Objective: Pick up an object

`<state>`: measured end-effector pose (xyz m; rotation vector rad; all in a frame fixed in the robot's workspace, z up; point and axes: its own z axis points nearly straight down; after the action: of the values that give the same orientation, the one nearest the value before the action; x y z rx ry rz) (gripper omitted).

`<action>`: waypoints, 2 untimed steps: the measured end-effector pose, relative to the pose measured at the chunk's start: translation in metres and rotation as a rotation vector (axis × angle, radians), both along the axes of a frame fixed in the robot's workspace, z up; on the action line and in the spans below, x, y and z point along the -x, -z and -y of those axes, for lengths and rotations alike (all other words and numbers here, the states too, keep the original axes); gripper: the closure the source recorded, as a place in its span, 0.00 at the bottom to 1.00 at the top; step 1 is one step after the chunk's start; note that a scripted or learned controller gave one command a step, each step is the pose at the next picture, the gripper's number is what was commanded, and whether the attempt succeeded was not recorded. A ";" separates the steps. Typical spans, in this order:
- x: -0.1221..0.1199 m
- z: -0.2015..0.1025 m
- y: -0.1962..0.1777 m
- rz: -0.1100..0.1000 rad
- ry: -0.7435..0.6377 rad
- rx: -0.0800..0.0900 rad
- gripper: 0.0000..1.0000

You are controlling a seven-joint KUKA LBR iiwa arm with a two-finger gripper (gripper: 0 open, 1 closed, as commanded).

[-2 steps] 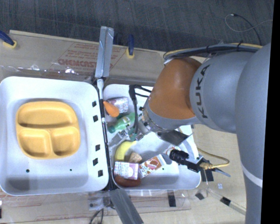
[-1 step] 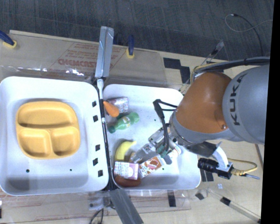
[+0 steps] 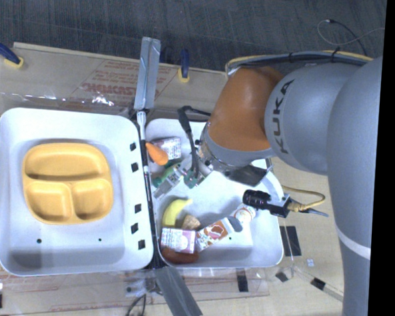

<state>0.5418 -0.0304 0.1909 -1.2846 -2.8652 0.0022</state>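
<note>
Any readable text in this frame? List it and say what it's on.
"KUKA" on the grey arm, running vertically beside the orange band.
Red print on the cardboard sheet behind the bins: too faint and blurred to read.
Carton at the front of the right bin: printing too small to read.
Packet beside the carton: label blurred, unreadable.
Packet next to the orange item: unreadable.

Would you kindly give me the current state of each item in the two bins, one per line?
Yellow tray: lying flat in the left bin, compartments up.
Carrot: lying in the right bin.
Banana: lying in the right bin.
Juice carton: on its side.
Small bottle: on its side.
Gripper: low in the right bin.
</note>
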 end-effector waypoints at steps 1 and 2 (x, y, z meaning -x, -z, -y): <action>-0.060 -0.014 -0.001 0.002 -0.079 0.000 0.00; -0.067 0.078 0.099 -0.001 0.164 -0.001 0.00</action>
<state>0.6090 -0.1083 0.0918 -1.5146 -2.7485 0.0017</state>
